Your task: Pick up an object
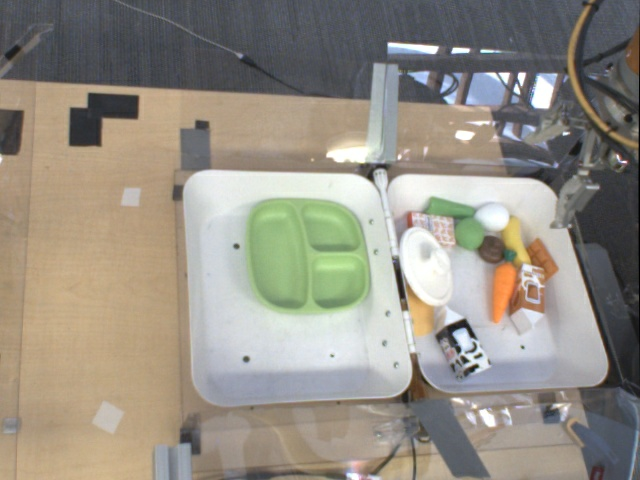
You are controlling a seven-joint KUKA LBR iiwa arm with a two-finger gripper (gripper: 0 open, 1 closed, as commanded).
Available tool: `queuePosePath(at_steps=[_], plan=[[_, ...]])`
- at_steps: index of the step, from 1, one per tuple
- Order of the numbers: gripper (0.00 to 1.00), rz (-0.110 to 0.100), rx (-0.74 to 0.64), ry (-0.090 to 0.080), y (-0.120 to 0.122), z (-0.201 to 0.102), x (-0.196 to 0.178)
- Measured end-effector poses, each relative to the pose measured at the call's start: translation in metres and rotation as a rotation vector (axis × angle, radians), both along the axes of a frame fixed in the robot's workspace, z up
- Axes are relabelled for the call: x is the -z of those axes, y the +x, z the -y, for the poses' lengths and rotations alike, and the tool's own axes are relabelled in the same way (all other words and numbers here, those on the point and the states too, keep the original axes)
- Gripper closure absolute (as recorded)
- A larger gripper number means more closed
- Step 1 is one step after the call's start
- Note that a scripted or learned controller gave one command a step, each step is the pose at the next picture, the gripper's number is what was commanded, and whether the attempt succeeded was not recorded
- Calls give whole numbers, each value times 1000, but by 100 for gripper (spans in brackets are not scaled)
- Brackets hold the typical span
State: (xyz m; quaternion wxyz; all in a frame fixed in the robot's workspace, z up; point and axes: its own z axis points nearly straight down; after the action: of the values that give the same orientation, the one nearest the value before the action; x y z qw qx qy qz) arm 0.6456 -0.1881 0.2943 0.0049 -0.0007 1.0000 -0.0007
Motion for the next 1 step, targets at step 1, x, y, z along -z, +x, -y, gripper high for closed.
queuePosePath(at_steps=[1], plan=[[0,-9,8,2,-49,18,88]])
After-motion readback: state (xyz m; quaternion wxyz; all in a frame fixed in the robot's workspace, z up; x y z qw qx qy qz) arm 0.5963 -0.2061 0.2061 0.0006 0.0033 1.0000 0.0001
